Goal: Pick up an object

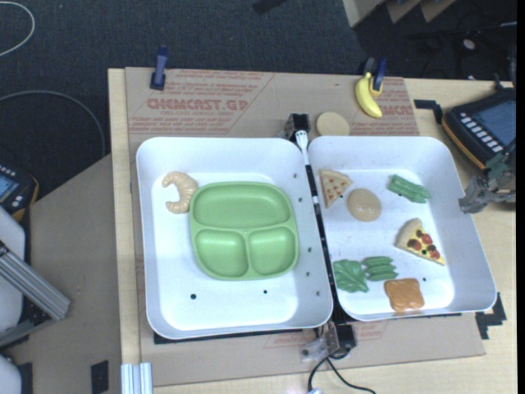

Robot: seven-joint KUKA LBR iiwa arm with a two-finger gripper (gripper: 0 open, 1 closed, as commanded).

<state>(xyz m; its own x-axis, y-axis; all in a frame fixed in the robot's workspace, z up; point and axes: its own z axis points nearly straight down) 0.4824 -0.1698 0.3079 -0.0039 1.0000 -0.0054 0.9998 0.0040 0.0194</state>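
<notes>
A gripper (484, 189) is showing at the far right edge, at about three o'clock, hovering over the right rim of the right bin (459, 175). It is small and blurred, so whether it is open or closed cannot be told, and nothing is visibly sitting in it.

The right bin is holding the toy foods. A green bean pod (408, 189) is lying nearest the gripper, toward nine o'clock from it. A pizza slice (422, 241) is lying toward seven o'clock from the gripper. Further left, a second pizza slice (334, 186) and a tan cookie (363, 204) are sitting near each other. At the bin's six o'clock edge, leafy greens (363, 272) and a piece of toast (404, 295) are resting.

The left bin (160, 245) is holding a green divided plate (244, 229), with a croissant (180, 191) touching its ten o'clock corner.

On the counter (246, 105) beyond the bins, a banana (368, 97) and a pale disc (332, 124) are lying.
</notes>
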